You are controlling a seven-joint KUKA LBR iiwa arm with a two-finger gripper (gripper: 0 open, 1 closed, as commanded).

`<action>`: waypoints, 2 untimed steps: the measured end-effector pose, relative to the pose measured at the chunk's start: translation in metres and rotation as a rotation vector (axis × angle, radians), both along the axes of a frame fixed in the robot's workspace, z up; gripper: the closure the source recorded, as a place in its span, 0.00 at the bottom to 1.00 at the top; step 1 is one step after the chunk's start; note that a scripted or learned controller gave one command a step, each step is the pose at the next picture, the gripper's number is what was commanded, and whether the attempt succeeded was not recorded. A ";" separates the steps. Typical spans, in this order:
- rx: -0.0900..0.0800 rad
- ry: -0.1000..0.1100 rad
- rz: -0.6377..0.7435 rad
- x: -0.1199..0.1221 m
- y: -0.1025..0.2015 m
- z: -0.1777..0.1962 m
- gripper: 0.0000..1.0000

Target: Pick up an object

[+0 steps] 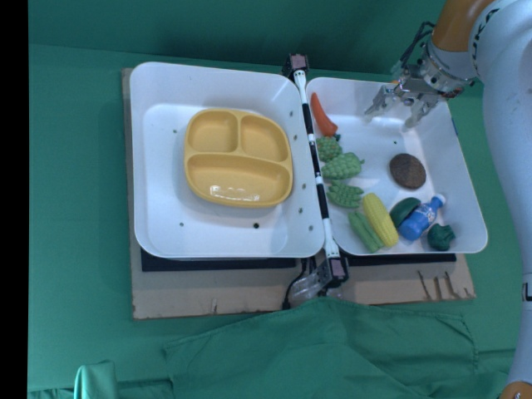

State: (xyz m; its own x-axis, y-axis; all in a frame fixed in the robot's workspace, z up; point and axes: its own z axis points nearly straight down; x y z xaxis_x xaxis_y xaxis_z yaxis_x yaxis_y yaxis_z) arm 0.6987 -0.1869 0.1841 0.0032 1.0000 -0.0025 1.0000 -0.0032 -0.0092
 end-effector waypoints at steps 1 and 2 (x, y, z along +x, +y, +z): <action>0.009 -0.001 0.000 0.002 0.004 0.014 1.00; 0.005 -0.009 -0.003 0.003 0.002 0.028 1.00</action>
